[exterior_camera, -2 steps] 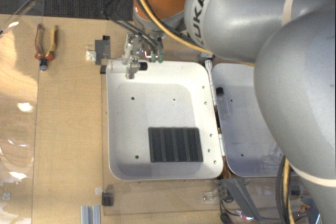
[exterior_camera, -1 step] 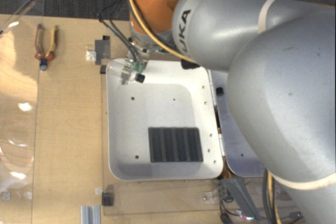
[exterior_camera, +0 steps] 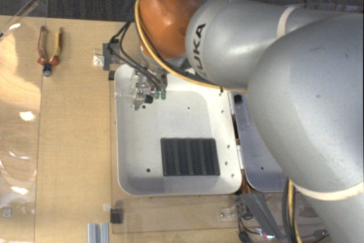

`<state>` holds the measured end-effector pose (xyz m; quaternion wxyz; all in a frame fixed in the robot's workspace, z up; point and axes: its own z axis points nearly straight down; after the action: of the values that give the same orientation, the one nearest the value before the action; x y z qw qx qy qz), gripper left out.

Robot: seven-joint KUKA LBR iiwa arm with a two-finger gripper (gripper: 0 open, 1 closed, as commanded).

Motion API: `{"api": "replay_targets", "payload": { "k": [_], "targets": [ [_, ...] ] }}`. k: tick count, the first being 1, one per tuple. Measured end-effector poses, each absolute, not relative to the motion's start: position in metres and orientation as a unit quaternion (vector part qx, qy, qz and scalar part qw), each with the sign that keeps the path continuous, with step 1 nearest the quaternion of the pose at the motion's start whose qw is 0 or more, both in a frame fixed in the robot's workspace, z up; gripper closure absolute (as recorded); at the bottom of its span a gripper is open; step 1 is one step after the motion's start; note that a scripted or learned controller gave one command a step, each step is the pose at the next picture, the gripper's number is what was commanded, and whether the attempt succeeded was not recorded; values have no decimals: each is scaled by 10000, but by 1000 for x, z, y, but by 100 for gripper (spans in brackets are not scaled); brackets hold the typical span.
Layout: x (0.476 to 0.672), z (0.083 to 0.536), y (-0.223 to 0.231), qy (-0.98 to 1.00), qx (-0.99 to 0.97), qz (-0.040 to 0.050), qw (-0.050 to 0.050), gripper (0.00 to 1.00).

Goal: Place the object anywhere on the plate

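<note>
White left bin (exterior_camera: 131, 173) holds a dark ribbed rectangular plate (exterior_camera: 190, 157), long axis across the view. Gripper (exterior_camera: 149, 90) hovers over the bin's far corner; grasp state: cannot tell, object unidentifiable. Advice: travel toward the plate, centre above it, descend before letting go.

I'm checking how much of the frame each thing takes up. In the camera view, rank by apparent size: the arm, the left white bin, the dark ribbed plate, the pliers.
1. Arm, largest, though it is nearest the camera.
2. Left white bin.
3. Dark ribbed plate.
4. Pliers, smallest.
</note>
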<state>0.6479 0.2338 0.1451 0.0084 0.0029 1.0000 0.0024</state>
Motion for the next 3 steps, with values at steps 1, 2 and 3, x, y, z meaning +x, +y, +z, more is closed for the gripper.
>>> {"api": "replay_targets", "payload": {
  "k": [1, 2, 3],
  "targets": [
    [587, 91, 211, 9998, -209, -10, 70, 100],
    [611, 183, 236, 9590, -2832, 18, 60, 100],
    [664, 188, 236, 8619, -5071, 9, 58, 100]
  ]
}}
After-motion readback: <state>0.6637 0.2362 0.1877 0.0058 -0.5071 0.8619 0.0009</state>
